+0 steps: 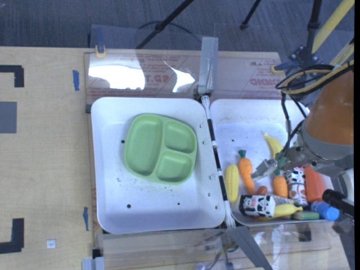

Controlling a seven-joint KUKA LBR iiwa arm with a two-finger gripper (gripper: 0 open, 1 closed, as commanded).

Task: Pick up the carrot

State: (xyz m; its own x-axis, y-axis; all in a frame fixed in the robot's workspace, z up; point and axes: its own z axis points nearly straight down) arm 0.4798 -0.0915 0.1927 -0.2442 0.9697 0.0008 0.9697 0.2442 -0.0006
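**Carrot just left of the hand**

The carrot (246, 173) lies in the right bin (242, 128), long axis running near to far, green top at the far end. The hand (269, 166) sits just to its right, low over the bin; whether it is open or closed, I cannot tell. Corn (231, 183) lies close on the carrot's left, a second orange piece (279, 185) and a banana (273, 145) nearby. The left bin (107, 167) holds a green plate (160, 148).

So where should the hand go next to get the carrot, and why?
Probably a short shift toward the view's left and down: the hand hovers in the right bin, just right of the carrot, which lies free beside the corn. Nothing shows between its fingers yet.
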